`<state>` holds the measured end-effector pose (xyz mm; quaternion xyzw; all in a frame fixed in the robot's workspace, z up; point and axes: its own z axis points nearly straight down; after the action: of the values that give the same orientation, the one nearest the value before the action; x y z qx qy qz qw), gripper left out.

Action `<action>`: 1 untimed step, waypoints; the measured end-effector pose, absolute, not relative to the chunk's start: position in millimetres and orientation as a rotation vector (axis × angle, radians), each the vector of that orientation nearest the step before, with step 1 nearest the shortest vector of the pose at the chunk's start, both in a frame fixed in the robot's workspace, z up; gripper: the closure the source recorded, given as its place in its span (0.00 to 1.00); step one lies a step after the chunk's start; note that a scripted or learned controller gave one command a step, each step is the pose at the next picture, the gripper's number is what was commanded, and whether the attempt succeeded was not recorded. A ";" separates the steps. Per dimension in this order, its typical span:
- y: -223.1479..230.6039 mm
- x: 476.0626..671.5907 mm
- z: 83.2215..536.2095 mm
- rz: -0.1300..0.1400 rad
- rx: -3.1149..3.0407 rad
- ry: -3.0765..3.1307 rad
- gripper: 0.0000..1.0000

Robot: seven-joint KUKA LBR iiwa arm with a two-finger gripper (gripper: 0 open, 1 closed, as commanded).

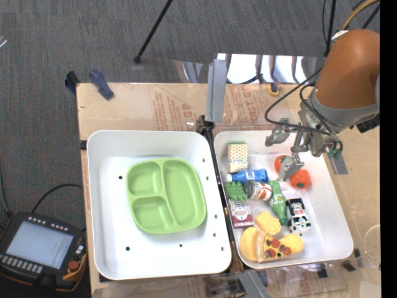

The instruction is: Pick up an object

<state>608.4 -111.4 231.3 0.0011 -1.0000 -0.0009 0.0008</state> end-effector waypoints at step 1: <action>-113.5 554.9 96.6 -0.002 -0.358 -3.110 0.00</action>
<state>554.9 -113.5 96.6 -0.1143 -0.9934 -0.0006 0.0056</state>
